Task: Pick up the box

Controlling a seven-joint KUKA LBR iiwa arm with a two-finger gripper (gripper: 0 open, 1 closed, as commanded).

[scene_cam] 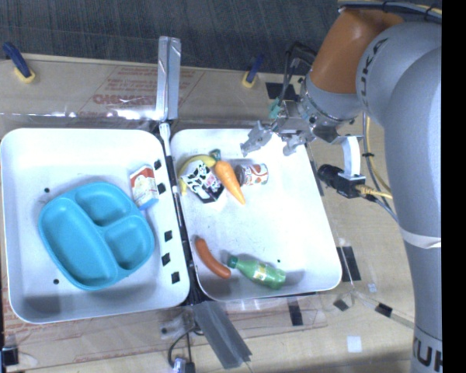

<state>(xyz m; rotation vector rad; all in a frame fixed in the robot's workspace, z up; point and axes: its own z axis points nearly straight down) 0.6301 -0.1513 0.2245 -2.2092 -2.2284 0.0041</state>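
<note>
From the camera above the bench, we see the box (144, 186) as a small carton with a red and white printed face and pale edges. It lies in the left bin (15, 231), against its right wall, touching the upper right corner of a blue divided tray (97, 233).

We count one box, one blue tray with three compartments, two white bins, one carrot (230, 180), one banana (195, 162), one black-and-white patterned item (204, 183), one small red and white can (254, 176), one sausage (212, 257) and one green bottle (258, 271). All but the box and tray sit in the right bin (311, 247).

The gripper (278, 138) hovers over the top edge of the right bin, just above the can. Its fingers (257, 139) look spread apart with nothing between them. The box lies well apart from them, to the left and slightly lower, across the wall dividing the bins.
</note>
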